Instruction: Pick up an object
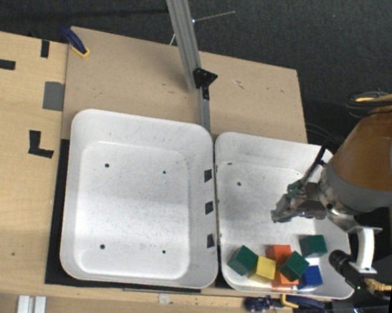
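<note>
Above the right shallow white bin [254, 157] my end effector [284, 209] hovers, grip state unclear; next I must descend onto the small coloured blocks [278, 265].

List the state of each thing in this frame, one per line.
Gripper: above the right bin's floor, nothing visibly held.
Blocks: clustered in the right bin's near corner.
Right bin: holds the blocks.
Left bin: flat on the bench.

Right bin [253, 160] far half open; blocks [278, 265] crowd near edge.
</note>
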`<state>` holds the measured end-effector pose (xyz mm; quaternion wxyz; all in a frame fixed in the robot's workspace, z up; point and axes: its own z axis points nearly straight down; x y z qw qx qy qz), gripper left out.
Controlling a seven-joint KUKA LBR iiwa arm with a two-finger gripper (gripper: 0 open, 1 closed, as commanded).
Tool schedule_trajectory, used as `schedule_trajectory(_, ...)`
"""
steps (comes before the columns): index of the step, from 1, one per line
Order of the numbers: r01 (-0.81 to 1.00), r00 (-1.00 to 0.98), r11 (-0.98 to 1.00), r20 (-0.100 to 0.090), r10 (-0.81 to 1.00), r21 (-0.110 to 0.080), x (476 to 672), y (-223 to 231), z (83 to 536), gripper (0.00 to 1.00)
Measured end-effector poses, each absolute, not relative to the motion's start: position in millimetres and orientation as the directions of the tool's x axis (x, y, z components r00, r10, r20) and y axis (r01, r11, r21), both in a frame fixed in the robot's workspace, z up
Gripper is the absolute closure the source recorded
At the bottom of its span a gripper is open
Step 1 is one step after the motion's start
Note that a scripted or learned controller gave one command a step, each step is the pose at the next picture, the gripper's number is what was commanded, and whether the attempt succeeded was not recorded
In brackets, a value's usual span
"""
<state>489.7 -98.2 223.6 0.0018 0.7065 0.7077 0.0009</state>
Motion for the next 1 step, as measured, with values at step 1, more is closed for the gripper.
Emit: schedule_trajectory(1, 1.000, -0.002, 0.002, 0.000, 1.000, 0.002, 490.4, -97.9, 248.9, 1.00)
